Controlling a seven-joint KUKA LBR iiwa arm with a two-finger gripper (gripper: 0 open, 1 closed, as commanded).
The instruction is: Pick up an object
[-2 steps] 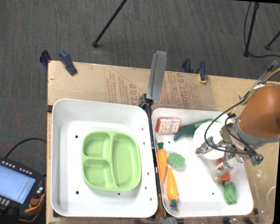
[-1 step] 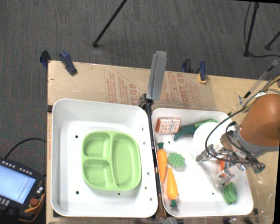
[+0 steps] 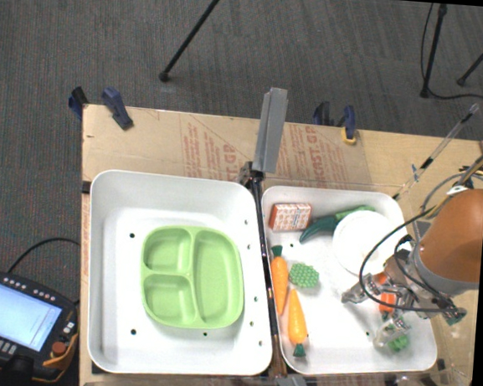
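Dark grey carpet floor (image 3: 87,32) behind a brown cardboard-topped bench (image 3: 187,145); thin black tripod legs (image 3: 192,32) standing beyond its far edge.

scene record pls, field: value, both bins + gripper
left bin: shallow white bin holding a light green three-compartment plastic tray
right bin: shallow white bin with two orange toy carrots, a green knobbly round toy, a small orange-and-white carton, a white round plate, a dark green curved piece
gripper: low over the right bin's near right corner
near gripper: small green and orange items, identity unclear
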